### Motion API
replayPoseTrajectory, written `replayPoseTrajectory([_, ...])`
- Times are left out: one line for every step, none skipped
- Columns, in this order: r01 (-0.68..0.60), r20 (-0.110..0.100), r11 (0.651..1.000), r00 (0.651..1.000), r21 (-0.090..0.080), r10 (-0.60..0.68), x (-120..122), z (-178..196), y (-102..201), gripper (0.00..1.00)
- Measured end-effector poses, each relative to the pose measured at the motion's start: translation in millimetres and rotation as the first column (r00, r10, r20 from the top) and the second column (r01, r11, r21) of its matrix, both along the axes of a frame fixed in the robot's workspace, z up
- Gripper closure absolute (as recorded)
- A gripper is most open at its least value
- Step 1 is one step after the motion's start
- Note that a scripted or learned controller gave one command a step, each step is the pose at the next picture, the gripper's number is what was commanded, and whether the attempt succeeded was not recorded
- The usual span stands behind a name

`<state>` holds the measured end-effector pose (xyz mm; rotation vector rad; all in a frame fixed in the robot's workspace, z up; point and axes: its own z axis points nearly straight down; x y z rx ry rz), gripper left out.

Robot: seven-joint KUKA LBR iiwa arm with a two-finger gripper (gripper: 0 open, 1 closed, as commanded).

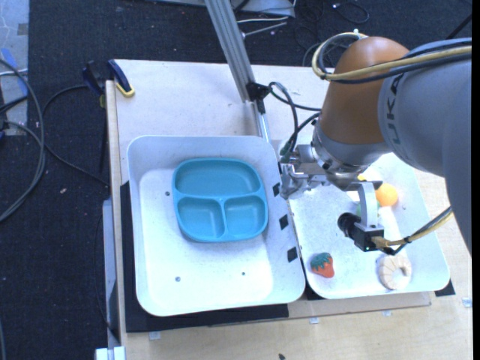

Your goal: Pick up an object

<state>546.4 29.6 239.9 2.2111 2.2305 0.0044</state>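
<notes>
Blue plate (pixel 220 199) sits in the left bin (pixel 150 276). Just right of the plate hangs the gripper (pixel 298 177); open or closed, I cannot tell. Farther right of the plate lie a strawberry (pixel 322 265), an orange ball (pixel 387 195) and a shrimp (pixel 394 271).

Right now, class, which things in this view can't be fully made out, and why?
Orange ball: partly hidden behind the arm.
Right bin: far end covered by the arm.
Pale thing: too small to identify.
</notes>
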Motion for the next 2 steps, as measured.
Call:
replayPoseTrajectory([0.001, -0.003, 1.0, 1.0, -0.001, -0.001, 7.2, -16.0, 52.9, 1.0])
replayPoseTrajectory([0.006, -0.003, 1.0, 1.0, -0.002, -0.006, 7.1, -15.2, 49.5, 0.0])
